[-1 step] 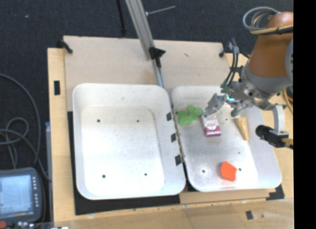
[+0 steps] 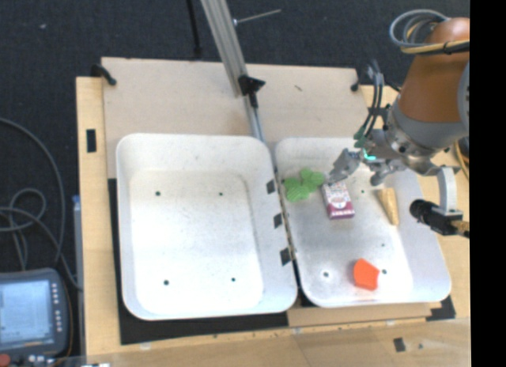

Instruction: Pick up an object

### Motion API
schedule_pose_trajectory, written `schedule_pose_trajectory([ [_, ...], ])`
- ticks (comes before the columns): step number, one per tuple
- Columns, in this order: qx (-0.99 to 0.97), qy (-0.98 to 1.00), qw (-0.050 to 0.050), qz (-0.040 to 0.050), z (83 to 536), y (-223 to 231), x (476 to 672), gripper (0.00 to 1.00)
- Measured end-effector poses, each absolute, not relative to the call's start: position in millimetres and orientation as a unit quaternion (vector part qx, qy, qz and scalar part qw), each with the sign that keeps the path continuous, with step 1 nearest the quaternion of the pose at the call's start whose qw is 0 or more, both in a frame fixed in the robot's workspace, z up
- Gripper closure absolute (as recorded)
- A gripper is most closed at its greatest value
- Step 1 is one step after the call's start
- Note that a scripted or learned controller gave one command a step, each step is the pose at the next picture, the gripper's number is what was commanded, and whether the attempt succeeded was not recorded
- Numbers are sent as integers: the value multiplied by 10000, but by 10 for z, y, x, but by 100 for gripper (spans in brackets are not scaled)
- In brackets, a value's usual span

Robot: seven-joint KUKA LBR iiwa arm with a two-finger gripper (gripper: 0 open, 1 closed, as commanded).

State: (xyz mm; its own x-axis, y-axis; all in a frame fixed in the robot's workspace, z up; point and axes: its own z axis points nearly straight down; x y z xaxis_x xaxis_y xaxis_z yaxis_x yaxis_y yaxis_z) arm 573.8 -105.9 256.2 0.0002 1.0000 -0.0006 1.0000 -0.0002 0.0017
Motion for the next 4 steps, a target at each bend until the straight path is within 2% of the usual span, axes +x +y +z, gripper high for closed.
schedule_pose_trajectory([
  [1,7082,7061,-5,-15,2137,-1046,5755,0],
  [2,7078,7064,-15,-24,1518,-1114,5764,0],
  [3,7082,7060,47,-2,1034,-1150,5781,0],
  [4,7107,7035,64,27,1177,-1157,5800,100],
])
